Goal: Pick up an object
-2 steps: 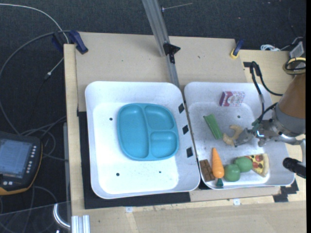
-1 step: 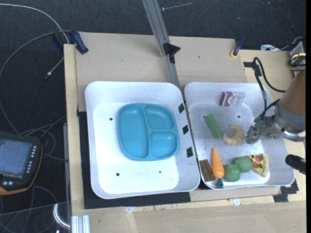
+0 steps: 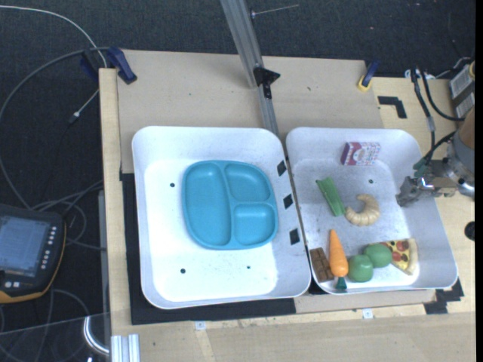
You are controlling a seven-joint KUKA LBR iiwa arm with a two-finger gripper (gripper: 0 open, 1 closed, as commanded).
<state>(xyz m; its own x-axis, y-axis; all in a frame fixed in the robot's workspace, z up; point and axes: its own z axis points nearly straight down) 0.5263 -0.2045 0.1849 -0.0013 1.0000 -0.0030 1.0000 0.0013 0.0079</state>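
Croissant [image 3: 364, 210] mid right bin [image 3: 430, 225]; hand [image 3: 413, 188] at right wall, grip state unclear.

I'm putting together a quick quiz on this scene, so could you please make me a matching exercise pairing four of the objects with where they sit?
Column one:
1. blue divided plate
2. pink carton
3. carrot
4. pizza slice

Column two:
A. far end of the right bin, by its back wall
B. near right corner of the right bin, beside the green pepper
C. middle of the left bin
D. near left corner of the right bin, next to the chocolate bar

Pairs: 1-C, 2-A, 3-D, 4-B
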